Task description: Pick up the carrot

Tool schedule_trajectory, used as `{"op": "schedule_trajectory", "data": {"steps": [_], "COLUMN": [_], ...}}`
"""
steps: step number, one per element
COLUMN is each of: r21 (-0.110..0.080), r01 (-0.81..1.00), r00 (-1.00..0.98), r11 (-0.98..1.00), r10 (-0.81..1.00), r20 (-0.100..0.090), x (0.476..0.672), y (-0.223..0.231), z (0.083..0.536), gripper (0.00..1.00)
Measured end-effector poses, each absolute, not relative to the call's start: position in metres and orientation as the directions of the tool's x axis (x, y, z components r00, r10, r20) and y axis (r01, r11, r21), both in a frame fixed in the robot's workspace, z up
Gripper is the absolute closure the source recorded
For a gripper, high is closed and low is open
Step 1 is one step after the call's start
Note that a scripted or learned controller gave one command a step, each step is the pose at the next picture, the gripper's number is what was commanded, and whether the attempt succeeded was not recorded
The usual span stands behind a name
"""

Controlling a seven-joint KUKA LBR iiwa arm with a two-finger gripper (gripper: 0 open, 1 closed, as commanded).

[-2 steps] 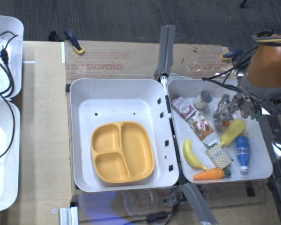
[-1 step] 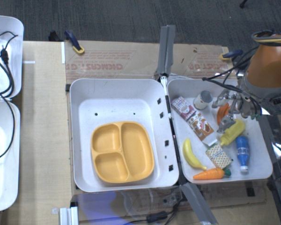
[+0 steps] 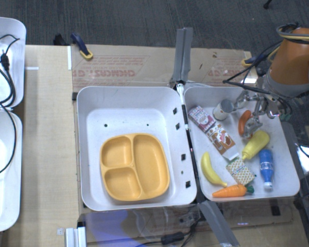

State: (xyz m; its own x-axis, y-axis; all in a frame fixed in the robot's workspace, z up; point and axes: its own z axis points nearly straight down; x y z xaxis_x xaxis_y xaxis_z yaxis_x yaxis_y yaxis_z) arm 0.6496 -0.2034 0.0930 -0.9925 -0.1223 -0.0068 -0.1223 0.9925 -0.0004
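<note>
Robot arm [image 3: 293, 60] entering from the upper right of the camera view; orange band above the wrist uppermost, grey wrist section below it, dark cables looped alongside; wrist angled down and to the left; claw [image 3: 253, 123] lowered at the end of the metallic wrist assembly, its tips pointing downward; finger spacing not resolvable at this angle; nothing discernible between the tips.

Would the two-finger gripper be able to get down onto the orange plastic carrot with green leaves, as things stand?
Probably yes. The orange plastic carrot lies uncovered by the right bin's near wall, with nothing on top. The gripper hangs farther back. The checkered packet and wall crowd its sides somewhat.
</note>
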Motion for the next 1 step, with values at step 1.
{"op": "schedule_trajectory", "data": {"steps": [1], "r21": [-0.003], "r01": [-0.413], "r00": [-0.911], "r11": [0.911], "r10": [-0.413], "r20": [-0.008], "x": [0.6609], "y": [-0.2214], "z": [0.0942], "gripper": [0.00]}}
